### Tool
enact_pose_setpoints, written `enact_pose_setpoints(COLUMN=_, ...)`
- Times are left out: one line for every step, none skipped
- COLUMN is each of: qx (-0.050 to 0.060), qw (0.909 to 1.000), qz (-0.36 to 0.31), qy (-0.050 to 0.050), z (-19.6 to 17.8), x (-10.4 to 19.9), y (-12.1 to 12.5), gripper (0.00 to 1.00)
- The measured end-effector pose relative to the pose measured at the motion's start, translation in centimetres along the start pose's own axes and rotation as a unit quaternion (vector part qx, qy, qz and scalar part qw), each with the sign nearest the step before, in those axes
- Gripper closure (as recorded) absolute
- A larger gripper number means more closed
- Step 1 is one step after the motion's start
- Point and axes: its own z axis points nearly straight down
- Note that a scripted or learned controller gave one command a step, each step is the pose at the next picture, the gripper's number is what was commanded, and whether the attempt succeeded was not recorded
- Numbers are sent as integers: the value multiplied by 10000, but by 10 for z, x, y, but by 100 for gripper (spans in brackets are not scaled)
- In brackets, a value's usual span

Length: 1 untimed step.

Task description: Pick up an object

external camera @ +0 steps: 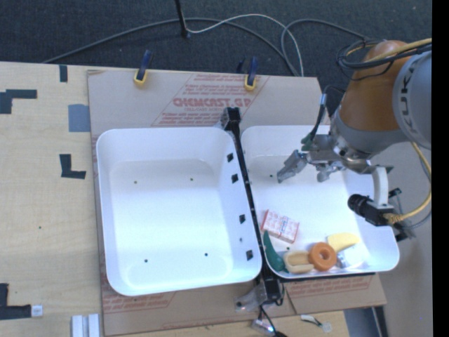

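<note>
Arm (382, 97) cut off at right edge; pink packet (280, 225) print illegible

Red print "CHEMCAST GP" on cardboard sheet (210, 100), upper centre; letters "KU" on arm housing (419, 90), upper right.

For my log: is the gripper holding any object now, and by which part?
Nothing is held: the gripper hangs open over the right bin.

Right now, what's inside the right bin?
The right bin holds a cluster at its near end: a pink-and-white packet, an orange ring, a yellow block, a tan piece and a green item. The gripper hangs above it, covering some floor.
</note>
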Motion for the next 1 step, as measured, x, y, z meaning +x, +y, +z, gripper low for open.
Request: enact_pose_setpoints(qx=42, qw=10000, qz=6, qy=2, z=133, x=-32, y=47, gripper=0)
